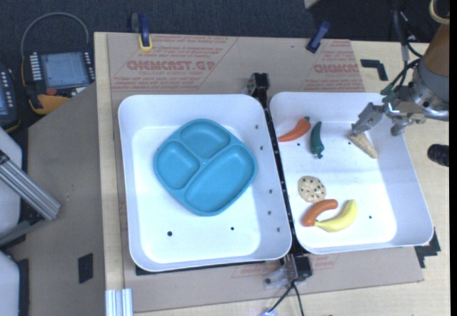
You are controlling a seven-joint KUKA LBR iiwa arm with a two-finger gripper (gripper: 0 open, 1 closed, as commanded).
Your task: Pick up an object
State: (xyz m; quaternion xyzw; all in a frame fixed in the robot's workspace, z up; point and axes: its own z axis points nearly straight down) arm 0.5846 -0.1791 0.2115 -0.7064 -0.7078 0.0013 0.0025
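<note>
The bench (235,58) fills most of the scene, its brown protective sheet printed with red lettering, and two shallow white bins sit on it side by side. The left bin (143,236) holds a blue divided plate (205,165) with three compartments, lying flat near the bin's middle.

The right bin (400,229) carries the small objects. The arm (434,72) enters from the right edge at the bin's upper right, with much of its body cut off by the frame, so its overall posture is hard to read. Its gripper (378,122) hangs low over the bin's upper right area, with two fingers spread apart and nothing between them; one finger (365,118) angles down to the left, its tip just above a tan wedge-shaped piece (364,143) lying beside it. Whether the tip touches that piece cannot be told.

Well left of the gripper, an orange pepper (294,130) and a dark green pepper (316,138) lie close together near the bin's upper left. Lower down, a yellow banana (340,217) curves around a red sausage (318,211), the two touching, and a round cookie (311,187) sits just above them. What the tan piece represents is too small to make out.
</note>
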